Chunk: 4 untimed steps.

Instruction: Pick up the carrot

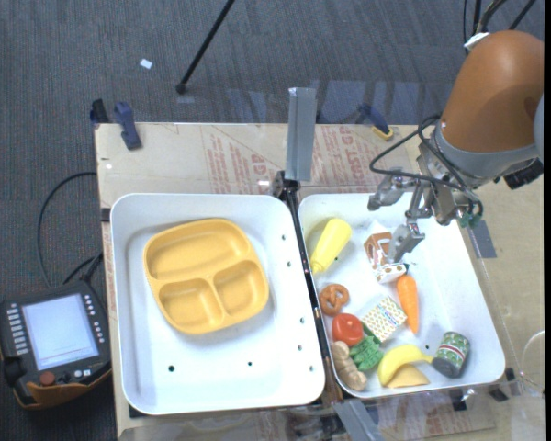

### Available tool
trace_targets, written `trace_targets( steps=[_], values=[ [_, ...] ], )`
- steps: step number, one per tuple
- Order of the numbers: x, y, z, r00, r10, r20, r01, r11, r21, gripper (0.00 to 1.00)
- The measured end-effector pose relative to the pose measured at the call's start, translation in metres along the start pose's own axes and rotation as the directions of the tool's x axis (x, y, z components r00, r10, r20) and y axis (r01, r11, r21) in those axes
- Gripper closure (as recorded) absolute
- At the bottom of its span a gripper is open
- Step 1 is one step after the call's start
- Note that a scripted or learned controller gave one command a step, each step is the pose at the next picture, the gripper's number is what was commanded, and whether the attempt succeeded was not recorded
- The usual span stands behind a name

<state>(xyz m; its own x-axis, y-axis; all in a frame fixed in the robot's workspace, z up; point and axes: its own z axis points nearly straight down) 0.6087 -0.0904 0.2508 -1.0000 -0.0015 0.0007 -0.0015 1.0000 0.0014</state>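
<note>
The orange carrot (408, 301) lies in the right bin (464, 274), near its middle, pointing toward the front. My gripper (397, 220) hangs above the bin's back part, just behind and slightly left of the carrot's thick end. Its two fingers (407, 240) stand apart, so it is open with nothing between them. A small red and white carton (379, 247) sits right beside the lower fingertip.
The right bin also holds a yellow corn cob (329, 243), a pretzel (333, 297), a tomato (347, 327), a checked cracker (384, 318), green broccoli (368, 351), a banana (402, 364) and a can (452, 354). A yellow divided tray (205, 274) sits in the left bin (129, 338).
</note>
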Motion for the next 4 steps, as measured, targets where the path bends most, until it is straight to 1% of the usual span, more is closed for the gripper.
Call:
trace_targets(
  steps=[1,2,3,4],
  values=[
    [0.06,-0.004,0.112,0.999,0.05,-0.013,-0.05,0.999,-0.002,0.0],
    [0.106,-0.042,0.165,0.983,-0.185,0.0,0.185,0.983,-0.001,0.0],
    [0.051,-0.031,0.164,0.903,-0.43,0.001,0.43,0.903,-0.002,0.0],
    [0.053,-0.074,0.164,0.781,-0.625,0.002,0.625,0.781,0.0,0.0]
  ],
)
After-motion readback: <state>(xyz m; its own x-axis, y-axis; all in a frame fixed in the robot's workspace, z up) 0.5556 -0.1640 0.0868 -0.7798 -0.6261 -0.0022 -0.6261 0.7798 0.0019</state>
